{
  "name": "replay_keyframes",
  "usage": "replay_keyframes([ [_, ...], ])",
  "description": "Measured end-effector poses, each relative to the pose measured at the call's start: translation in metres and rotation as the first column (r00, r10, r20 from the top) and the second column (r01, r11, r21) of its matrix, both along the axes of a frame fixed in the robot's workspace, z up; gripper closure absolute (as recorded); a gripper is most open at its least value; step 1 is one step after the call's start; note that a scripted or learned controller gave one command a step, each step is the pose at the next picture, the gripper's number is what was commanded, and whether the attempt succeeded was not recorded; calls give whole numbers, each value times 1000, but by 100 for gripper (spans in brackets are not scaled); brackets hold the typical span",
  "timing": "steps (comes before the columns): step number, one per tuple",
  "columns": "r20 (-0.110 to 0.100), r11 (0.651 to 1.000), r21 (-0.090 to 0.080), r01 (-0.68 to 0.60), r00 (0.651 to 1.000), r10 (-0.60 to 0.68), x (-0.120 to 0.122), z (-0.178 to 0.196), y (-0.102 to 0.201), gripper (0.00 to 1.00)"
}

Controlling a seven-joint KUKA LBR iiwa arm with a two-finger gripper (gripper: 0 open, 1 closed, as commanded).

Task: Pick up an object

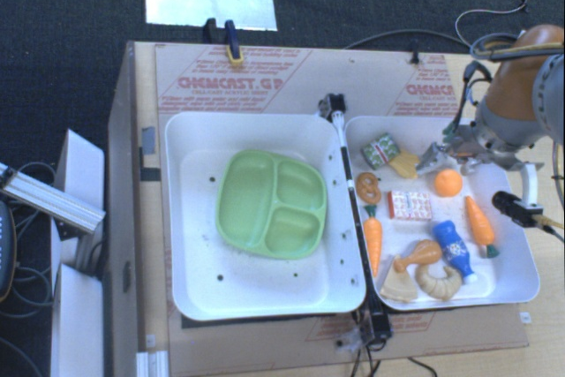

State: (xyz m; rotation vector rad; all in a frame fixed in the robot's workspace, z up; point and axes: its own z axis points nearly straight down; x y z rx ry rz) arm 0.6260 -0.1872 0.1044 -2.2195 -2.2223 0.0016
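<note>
Approach step, by the look of it: nothing lifted yet. Claw [439, 156] hovering low in the right bin [530, 278], near its far edge. Whether apart or together, cannot tell. Just beside the claw, toward the near side: orange ball [448, 182], the closest candidate. Just left of the claw: yellow cheese wedge [405, 164]. Farther from the claw: carrot [479, 222], blue bottle [453, 247]. Next, probably: centre over the ball, drop, squeeze gently. Round thing, apt to roll off.
</note>
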Motion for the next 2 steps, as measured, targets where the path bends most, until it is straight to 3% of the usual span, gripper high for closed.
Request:
replay_keyframes([
  [1,2,1000,0,-1,1000,1,-26,-20,28,0],
  [2,7,1000,-2,-2,1000,2,-25,-8,27,100],
])
